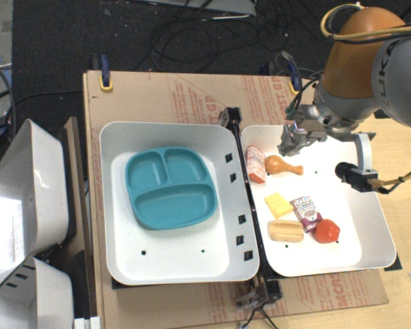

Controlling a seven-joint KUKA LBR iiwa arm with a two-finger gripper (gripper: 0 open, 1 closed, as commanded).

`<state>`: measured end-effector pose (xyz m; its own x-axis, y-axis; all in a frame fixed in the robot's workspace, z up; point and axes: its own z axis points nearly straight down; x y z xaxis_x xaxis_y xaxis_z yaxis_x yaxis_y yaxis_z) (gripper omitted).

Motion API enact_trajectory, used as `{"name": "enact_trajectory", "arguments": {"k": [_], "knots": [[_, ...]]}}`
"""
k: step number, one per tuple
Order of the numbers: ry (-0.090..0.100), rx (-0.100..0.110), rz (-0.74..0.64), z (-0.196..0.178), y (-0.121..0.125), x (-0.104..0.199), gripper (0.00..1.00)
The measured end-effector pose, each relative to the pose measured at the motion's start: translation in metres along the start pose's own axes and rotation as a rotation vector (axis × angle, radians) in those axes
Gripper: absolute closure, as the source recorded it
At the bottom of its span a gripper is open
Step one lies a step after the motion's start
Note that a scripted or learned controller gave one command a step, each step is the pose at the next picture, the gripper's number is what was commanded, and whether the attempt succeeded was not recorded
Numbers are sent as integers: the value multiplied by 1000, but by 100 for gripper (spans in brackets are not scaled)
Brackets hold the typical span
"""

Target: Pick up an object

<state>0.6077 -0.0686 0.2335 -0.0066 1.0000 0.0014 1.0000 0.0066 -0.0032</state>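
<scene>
Camera view, slanted down over a bench [164,88] bearing two white bins side by side. Largest first: grey arm [370,60] with its orange band, reaching in from 3 o'clock and hanging over the upper part of the right bin [370,252]. Left bin [116,252] next, holding a teal sectioned plate [171,187] and nothing else to pick. Right bin carrying the small goods: a red-and-white packet [255,164] against its left wall, a yellow wedge [279,204], a tan bread roll [286,232], a purple-and-white wrapper [305,210], a red tomato-like piece [327,231]. Likeliest target, by judgement: the orange drumstick toy [282,164], lying in the upper left of the right bin, just beside the packet. Gripper [291,144] poised just above it, tips close to the thick end; whether touching or a little apart, not clear from this angle. Claw state: cannot tell, dark fingers merging into one mass. From the claw, drumstick at roughly 7 o'clock, very near. Long axis running about 9 to 3 o'clock, dipping slightly toward 4; fat end toward 9, thin handle pointing toward 3. Probably calls for a short descent and a closing across the narrow width, not along the length.
</scene>
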Motion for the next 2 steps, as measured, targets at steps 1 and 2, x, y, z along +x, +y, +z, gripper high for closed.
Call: {"name": "enact_trajectory", "arguments": {"k": [1, 2], "knots": [[0, 0, 0, 5, -35, 50, 100], [0, 0, -1, 6, -69, 97, 100]]}}
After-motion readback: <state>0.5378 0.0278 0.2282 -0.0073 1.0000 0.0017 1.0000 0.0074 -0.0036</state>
